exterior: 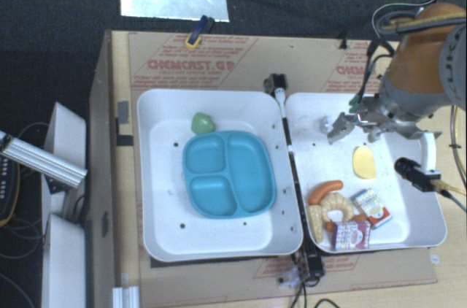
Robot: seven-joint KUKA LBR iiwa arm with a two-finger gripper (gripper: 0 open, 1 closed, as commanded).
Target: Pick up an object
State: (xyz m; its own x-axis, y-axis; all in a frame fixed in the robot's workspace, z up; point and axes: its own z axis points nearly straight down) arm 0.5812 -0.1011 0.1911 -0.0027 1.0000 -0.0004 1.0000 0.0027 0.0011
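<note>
My gripper (340, 130) hovers low over the upper middle of the right bin (314, 109), open, with nothing between its fingers. A yellow lemon-shaped piece (365, 162) lies just below and to the right of it, apart from it. Farther down sit an orange sausage (325, 190), a pale shrimp-like toy (330, 209), a small red and white packet (373, 205) and a pink carton (352, 234). The left bin (157, 153) holds a blue divided plate (228, 174) and a green toy (203, 123) at the plate's upper left corner.
A black divider bar (287, 146) runs between the two bins. A black and white attachment (417, 169) on the arm hangs over the right bin's right side. The bench's cardboard edge (197, 66) surrounds both bins.
</note>
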